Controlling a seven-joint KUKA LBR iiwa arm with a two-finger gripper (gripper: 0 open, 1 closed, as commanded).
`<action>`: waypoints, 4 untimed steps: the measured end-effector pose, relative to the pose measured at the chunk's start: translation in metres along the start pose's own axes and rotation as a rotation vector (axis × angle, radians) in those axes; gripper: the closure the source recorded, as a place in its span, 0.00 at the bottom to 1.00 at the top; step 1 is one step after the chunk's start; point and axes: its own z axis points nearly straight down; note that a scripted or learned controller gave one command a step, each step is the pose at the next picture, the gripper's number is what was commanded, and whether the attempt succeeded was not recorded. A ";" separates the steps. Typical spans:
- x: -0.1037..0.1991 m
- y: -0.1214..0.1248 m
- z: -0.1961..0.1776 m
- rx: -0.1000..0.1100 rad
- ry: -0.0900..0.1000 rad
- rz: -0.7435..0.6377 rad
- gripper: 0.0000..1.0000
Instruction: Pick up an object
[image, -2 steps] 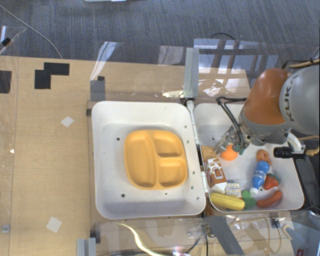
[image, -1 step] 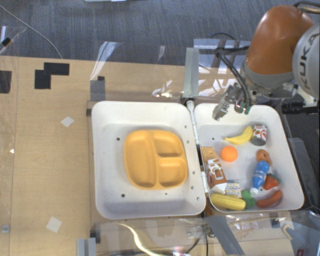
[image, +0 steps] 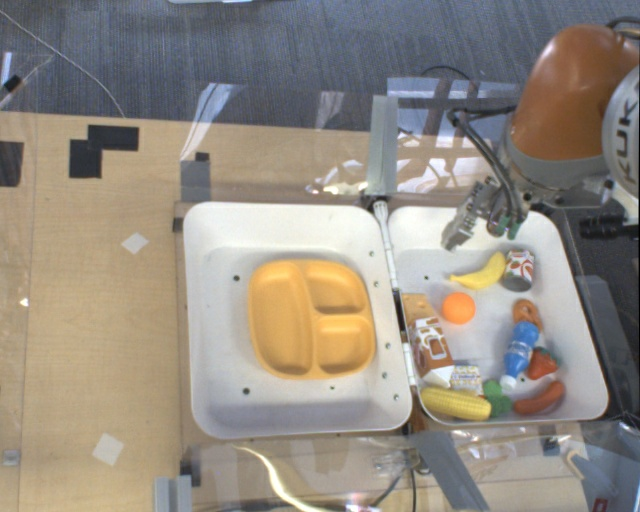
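While the arm's orange band fills the upper right of the frame, the gripper (image: 468, 226) hangs over the top of the right bin (image: 586, 330), holding nothing; whether its fingers are apart I cannot tell. Below it lie a banana (image: 481, 273), an orange ball (image: 459, 308), a small carton (image: 431, 342) and a corn cob (image: 455, 403). A yellow divided tray (image: 308, 317) sits in the left bin (image: 215, 300). Items crowded at the right bin's lower right are hard to identify.

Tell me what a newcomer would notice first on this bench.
The yellow divided tray lies alone in the middle of the left bin. The right bin is crowded with toy food: a banana, an orange ball, a corn cob. The arm's hand hangs over that bin's far end, above the banana.
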 end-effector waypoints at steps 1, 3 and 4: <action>-0.054 -0.040 0.012 0.002 0.001 0.079 1.00; -0.117 -0.108 0.046 0.002 0.000 0.933 1.00; -0.119 -0.105 0.032 -0.003 -0.009 0.923 1.00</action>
